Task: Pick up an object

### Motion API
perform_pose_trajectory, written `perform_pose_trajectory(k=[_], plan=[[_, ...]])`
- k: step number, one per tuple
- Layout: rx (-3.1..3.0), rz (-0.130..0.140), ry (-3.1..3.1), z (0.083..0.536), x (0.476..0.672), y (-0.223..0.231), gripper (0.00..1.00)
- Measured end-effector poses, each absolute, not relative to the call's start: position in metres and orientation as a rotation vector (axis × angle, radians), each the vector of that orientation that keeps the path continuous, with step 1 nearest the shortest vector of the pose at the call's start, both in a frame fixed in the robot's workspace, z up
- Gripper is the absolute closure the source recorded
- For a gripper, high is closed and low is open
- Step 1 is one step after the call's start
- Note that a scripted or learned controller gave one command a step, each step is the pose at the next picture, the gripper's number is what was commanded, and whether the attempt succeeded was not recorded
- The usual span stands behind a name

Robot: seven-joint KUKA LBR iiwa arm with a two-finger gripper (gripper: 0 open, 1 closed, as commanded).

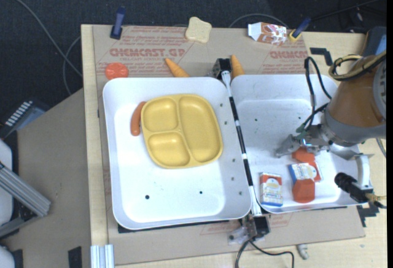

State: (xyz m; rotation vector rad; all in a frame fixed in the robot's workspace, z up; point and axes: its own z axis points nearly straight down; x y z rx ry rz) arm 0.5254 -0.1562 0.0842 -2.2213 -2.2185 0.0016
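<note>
My gripper (296, 145) hangs low over the right bin (270, 101), near its middle right, with the grey arm and its orange band (356, 104) behind it. Directly beneath and touching the gripper's lower side lies a small orange-red object (303, 155), partly hidden. Just in front of it sit a small red-and-white carton (305, 172) and a red block (303, 192). Another small carton (271, 190) lies at the bin's front left corner.
The left bin (172, 193) holds a yellow divided plate (182, 130) with a red sausage (136, 119) beside it. On the cardboard behind the bins lie an orange disc (115, 70), a carrot (176, 68), a bread slice (198, 29) and a small carton (268, 32).
</note>
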Motion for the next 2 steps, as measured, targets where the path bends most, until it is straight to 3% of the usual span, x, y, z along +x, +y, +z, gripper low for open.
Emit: perform_pose_trajectory(k=[1, 2], plan=[[-2.223, -0.001, -2.22, 0.094, 0.526, -0.156, 1.0], [-2.218, -0.005, -2.225, 0.185, 0.531, -0.063, 1.0]])
